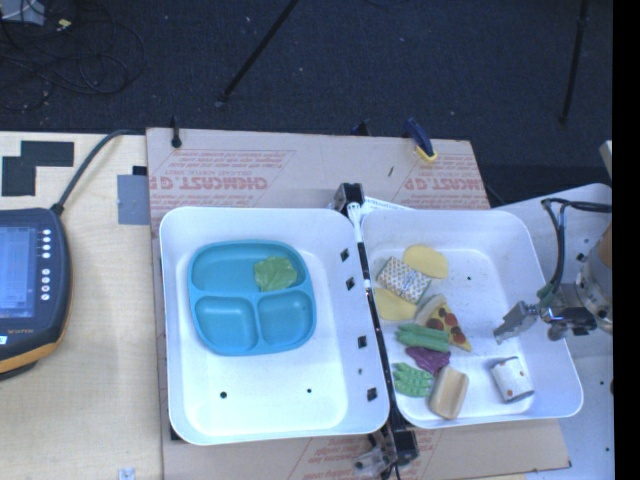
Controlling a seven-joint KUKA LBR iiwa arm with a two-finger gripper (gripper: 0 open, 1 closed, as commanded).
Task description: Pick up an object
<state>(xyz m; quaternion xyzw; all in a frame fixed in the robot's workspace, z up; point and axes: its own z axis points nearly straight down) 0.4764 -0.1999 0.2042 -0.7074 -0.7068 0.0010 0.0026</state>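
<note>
A teach pendant (25, 283) with a lit screen lies on the wooden tabletop (100, 408) at nine o'clock, its grey cable (85, 173) curving away toward eleven. Black tape shapes (38, 163) and a grey patch (131, 196) sit at ten o'clock. A cardboard sheet (300, 173) with red printing lies under the bins; a blue and yellow clamp (421, 140) grips its far edge at one o'clock. Black cables (70, 38) trail over the dark carpet (400, 48) at eleven.
</note>
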